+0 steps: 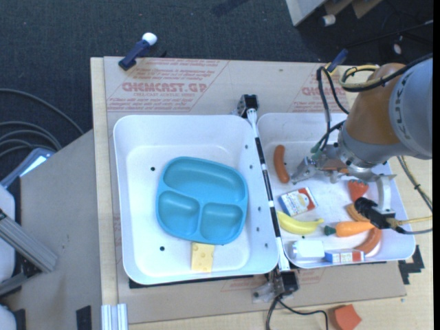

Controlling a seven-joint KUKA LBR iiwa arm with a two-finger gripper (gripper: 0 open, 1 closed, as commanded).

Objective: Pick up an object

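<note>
The arm (375,119) reaches in from the right over the right bin (275,126). Its gripper (307,170) hangs low in that bin's middle. A red-brown sausage (280,164) lies just left of the gripper. A small white and red carton (297,201) lies just below it. Nearer the front are a yellow banana (297,223), an orange carrot (350,229), a second sausage (372,242) and a white tube (323,253). A red piece (357,188) is partly hidden under the wrist.
The left bin (130,184) holds a blue divided plate (202,199) and a yellow cheese slice (202,257) at its front. A black clamp (248,104) sits where the bins meet. A blue and white marker (137,51) lies behind the bench. Cables (337,81) loop beside the arm.
</note>
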